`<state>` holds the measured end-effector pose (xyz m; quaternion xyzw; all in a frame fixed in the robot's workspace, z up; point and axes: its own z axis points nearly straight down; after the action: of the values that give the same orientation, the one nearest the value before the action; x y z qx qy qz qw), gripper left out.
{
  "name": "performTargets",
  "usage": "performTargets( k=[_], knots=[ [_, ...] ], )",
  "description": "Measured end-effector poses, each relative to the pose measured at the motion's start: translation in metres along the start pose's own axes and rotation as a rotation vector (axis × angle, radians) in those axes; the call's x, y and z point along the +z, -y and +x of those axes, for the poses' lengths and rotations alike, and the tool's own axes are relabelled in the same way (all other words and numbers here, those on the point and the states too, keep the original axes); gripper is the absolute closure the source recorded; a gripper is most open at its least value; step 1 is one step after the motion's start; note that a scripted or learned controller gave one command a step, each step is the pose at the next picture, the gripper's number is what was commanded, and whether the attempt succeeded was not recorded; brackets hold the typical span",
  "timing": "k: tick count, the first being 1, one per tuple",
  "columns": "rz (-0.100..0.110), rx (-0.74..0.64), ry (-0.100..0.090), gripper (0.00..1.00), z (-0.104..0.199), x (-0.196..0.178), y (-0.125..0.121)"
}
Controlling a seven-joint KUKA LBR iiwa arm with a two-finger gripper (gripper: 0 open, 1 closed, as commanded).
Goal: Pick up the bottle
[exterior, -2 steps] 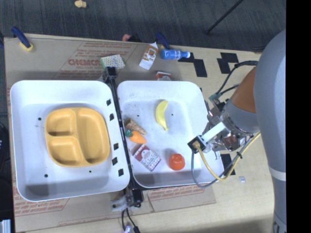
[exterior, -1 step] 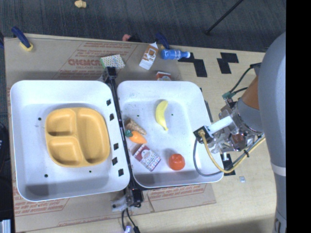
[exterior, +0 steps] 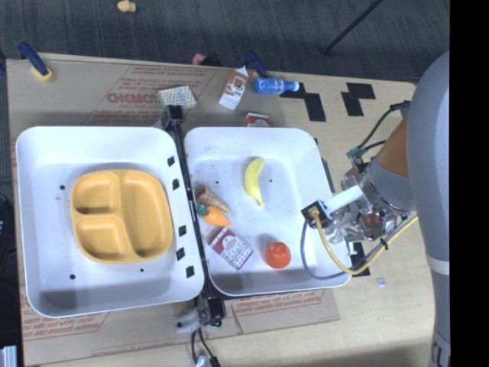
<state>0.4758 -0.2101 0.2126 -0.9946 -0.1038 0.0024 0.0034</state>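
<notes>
While the small blue plastic bottle point(exterior: 275, 86) lies on its side on the tabletop point(exterior: 382, 319), beyond the far rim of the right shallow white bin point(exterior: 294, 153), the end effector point(exterior: 357, 224) hovers at that bin's right rim; its open-or-closed state cannot be told.

The arm point(exterior: 429, 121) is a broad, smooth grey tube, with an orange band point(exterior: 391, 153) ringing it above the wrist. The tool point(exterior: 367, 222) is a cluster of bare metal parts, with thin dark cables point(exterior: 376, 134) looping beside it.
</notes>
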Motion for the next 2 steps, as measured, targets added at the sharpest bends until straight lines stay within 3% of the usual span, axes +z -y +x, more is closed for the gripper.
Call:
performTargets(
  k=[2],
  knots=[
    [0.0, 0.0, 0.0, 1.0, 0.0, -0.0021, 0.0]
  ],
)
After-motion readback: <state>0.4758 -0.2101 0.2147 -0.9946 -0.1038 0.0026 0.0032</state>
